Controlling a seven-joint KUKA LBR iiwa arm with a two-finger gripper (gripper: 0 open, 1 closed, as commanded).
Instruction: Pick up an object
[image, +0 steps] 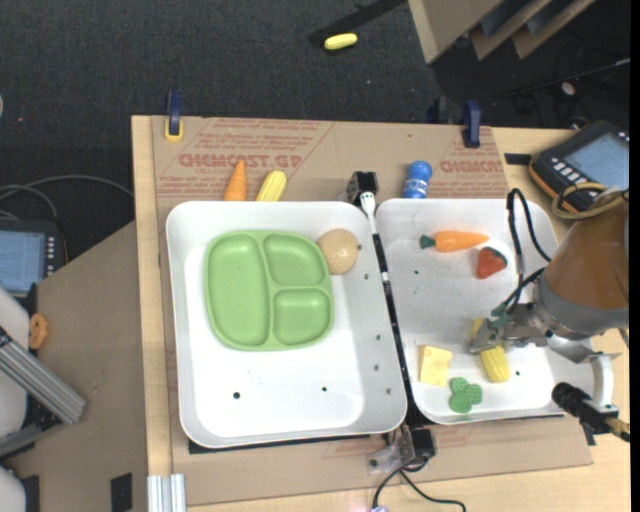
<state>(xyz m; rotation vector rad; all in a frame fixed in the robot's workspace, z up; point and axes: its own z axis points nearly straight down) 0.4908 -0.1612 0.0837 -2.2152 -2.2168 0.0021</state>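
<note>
Camera view, looking down on the counter (150, 300). Grey arm with orange band (595, 270) enters from the right and is cut off by the frame edge; its bulk covers the right bin's far corner. Claw (490, 338) sits low in the right shallow white bin (420, 225), directly over a small yellow corn cob toy (494, 364); whether it grips or merely touches the cob cannot be told. Nearby lie a pale yellow cheese wedge (435, 365) and a green broccoli-like toy (464, 396); farther off, an orange carrot toy (455, 241) and a red piece (490, 262). Left shallow white bin (200, 400) holds a green divided plate (268, 290) and a tan round ball (338, 250).
</note>
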